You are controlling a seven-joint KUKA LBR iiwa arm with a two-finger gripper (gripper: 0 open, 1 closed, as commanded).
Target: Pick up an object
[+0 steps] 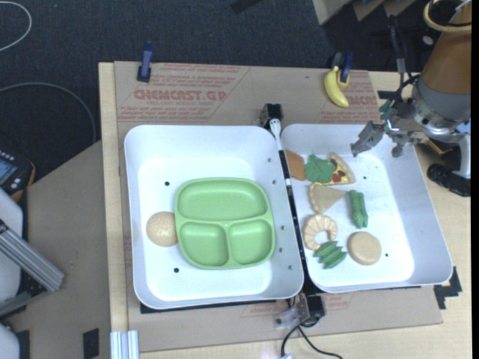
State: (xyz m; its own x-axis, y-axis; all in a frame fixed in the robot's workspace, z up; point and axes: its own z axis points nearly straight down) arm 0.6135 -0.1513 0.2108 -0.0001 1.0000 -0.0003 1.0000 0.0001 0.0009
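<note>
The gripper (382,137) hangs over the far right part of the right bin (419,200), its 2 fingers spread apart with nothing between them. Below and to its left, the toy food lies in a loose cluster on the bin floor: a pizza slice (340,172) partly under a green leafy piece (320,168), an orange piece (296,166) against the bin's left wall, a tan wedge (326,197), a green pepper (358,208), a shrimp (322,231), a pea pod (330,254) and a round biscuit (364,247). The left bin (142,200) holds a green divided plate (224,222) with a round tan bun (162,228) touching its left edge. A banana (336,87) lies on the bench board beyond the bins.
</note>
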